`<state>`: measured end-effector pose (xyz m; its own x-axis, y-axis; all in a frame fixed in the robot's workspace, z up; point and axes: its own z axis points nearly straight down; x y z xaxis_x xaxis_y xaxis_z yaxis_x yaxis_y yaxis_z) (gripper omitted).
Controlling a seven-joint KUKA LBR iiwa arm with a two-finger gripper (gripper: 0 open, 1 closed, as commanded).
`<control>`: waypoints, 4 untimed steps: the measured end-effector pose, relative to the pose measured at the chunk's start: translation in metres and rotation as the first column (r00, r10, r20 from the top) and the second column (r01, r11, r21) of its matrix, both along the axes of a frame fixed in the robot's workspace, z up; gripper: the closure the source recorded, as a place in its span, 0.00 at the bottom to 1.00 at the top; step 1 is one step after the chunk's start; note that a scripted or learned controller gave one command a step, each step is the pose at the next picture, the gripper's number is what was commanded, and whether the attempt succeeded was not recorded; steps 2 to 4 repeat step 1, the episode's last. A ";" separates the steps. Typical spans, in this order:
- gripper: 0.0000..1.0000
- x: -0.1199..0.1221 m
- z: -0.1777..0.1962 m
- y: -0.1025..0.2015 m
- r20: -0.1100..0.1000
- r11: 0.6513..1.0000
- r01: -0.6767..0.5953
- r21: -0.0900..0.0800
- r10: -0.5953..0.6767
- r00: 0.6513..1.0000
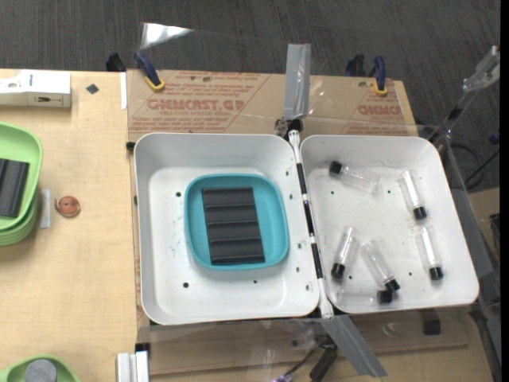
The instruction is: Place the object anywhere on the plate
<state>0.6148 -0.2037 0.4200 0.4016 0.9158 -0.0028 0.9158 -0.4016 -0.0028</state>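
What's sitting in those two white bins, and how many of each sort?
Clear tubes with black caps: 5, all in the right bin ()
Teal plate: 1, in the left bin
Black ridged block lying on the plate: 1
Total: 7

a: what sits on the bench (79, 293)?
b: two white bins side by side, the left bin (159, 293) and right bin (445, 285), touching at their inner rims.
a: anything more?
b: a green tray (20, 205) at its left edge.
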 end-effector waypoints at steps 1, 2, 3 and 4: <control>0.00 -0.017 -0.157 0.004 0.000 0.996 0.086 0.001 -0.086 0.996; 0.00 -0.017 -0.157 0.004 0.000 0.996 0.086 0.001 -0.086 0.996; 0.00 -0.017 -0.157 0.004 0.000 0.996 0.086 0.001 -0.086 0.996; 0.00 -0.017 -0.157 0.004 0.000 0.996 0.086 0.001 -0.086 0.996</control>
